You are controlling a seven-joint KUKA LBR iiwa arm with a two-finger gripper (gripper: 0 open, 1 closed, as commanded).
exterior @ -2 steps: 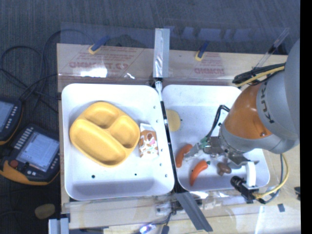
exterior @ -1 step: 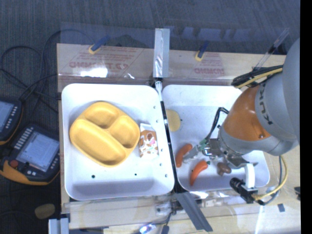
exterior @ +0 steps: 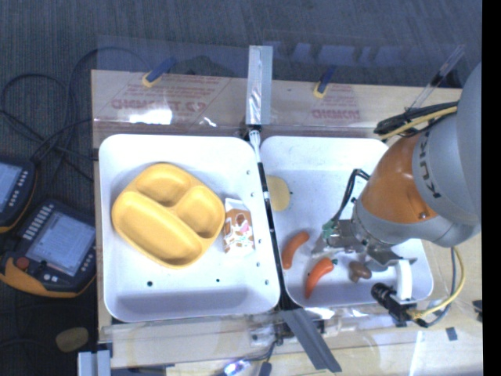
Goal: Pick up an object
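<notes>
My gripper (exterior: 342, 244) is low in the right bin (exterior: 344, 163), under the grey arm with its orange band (exterior: 399, 190). Just below and left of it lies an orange carrot-like toy with a green tip (exterior: 318, 276). An orange sausage-shaped piece (exterior: 294, 248) lies further left. A small brown object (exterior: 360, 271) sits right beneath the gripper's body. A pale yellow disc (exterior: 277, 193) rests against the bin's left wall. Nothing can be seen held in the gripper.
The left bin (exterior: 141, 300) holds a large yellow divided dish (exterior: 166, 213) and a small printed packet (exterior: 238, 229) beside it. A raised divider (exterior: 266, 210) separates the bins. Cables and handheld controllers (exterior: 47, 245) lie off the bench at left.
</notes>
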